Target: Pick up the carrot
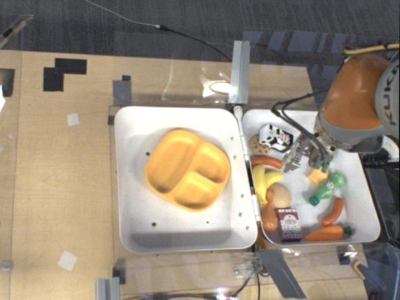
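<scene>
- Plainly, no writing is reading clearly anywhere; the small red box [288,222] in the right bin [370,195] is carrying a white label panel too small to make out, and a black-and-white spotted item [273,137] is lying near that bin's far wall.
- The carrot [325,233] is lying along the right bin's near edge, orange with a green tip pointing right, just beside the red box and close under a small red-orange sausage-like piece [333,210].
- The gripper [307,157] is hanging over the middle of the right bin, well apart from the carrot; I cannot tell how its pincer is standing, since the metal parts are blurring together.
- Crowding the right bin are a green toy [326,189], a yellow cheese-like wedge [317,175], a banana [261,183], a potato-like lump [279,196] and a red hot-dog shape [267,162].
- The left bin [134,227] is holding a yellow divided plate [186,167], with bare white floor lying all around it.
- Both bins are sitting on a pale wooden bench [56,186]; dark carpet [187,5] is showing beyond it, with a thin cable [187,35] running across.
</scene>
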Available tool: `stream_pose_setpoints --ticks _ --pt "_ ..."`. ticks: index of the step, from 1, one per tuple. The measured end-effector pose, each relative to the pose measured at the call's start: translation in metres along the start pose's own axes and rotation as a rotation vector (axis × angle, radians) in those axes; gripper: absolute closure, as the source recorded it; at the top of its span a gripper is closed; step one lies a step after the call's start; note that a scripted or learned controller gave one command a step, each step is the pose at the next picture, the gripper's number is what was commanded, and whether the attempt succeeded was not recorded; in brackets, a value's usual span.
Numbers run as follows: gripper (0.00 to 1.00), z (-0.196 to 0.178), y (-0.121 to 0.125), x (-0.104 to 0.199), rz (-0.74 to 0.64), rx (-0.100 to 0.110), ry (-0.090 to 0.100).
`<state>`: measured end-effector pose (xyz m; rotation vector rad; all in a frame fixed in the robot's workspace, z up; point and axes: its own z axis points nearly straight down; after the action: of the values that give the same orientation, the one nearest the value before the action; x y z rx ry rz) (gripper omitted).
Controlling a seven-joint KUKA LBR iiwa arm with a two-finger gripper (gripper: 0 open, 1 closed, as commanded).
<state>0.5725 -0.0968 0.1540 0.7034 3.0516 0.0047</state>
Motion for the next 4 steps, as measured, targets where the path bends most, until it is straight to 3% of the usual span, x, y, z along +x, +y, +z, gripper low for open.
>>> stream_pose_setpoints --ticks 1,2,3,4 --pt "1.0 0.019 -0.076 -0.057 0.09 0.006 0.001" --pt "1.0 0.036 -0.11 0.041 -0.114 0.004 0.006" --pt "1.0 -0.026 -0.112 -0.019 0.457 0.004 -0.002" --pt "1.0 -0.016 -0.043 0.028 0.748 0.006 0.006"
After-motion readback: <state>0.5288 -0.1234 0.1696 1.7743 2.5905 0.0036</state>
